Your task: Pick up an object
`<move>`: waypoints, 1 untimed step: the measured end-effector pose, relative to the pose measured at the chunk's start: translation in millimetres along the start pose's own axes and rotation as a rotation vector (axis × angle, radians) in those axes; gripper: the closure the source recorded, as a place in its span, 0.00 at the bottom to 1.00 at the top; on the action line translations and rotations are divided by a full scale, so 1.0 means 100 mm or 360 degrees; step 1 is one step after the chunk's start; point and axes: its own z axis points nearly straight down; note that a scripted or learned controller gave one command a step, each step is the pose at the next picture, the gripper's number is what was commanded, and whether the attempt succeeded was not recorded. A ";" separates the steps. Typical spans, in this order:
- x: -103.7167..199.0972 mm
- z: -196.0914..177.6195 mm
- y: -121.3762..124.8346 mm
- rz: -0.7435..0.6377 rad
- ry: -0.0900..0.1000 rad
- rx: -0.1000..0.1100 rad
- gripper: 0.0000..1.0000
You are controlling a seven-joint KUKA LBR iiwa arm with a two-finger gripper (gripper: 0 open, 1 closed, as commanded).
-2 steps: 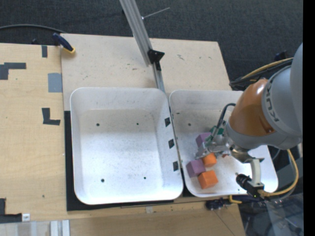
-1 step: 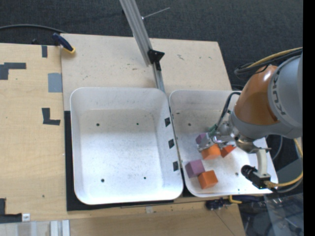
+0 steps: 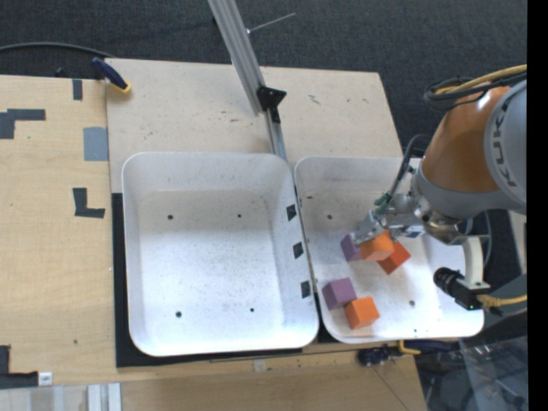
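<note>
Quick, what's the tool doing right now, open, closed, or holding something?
Tool: cannot be told; it sits low over the orange block in the right bin.

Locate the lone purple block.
In the camera view, the purple block lies in the right bin, near its front-left, touching an orange block.

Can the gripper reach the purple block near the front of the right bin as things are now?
Probably yes. The purple block lies uncovered in the right bin, with only an orange block beside it. The gripper hangs just behind, over other blocks.
</note>
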 end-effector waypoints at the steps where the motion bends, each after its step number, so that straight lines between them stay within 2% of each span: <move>1: 0.00 -0.45 0.01 0.0001 0.0000 0.0001 1.00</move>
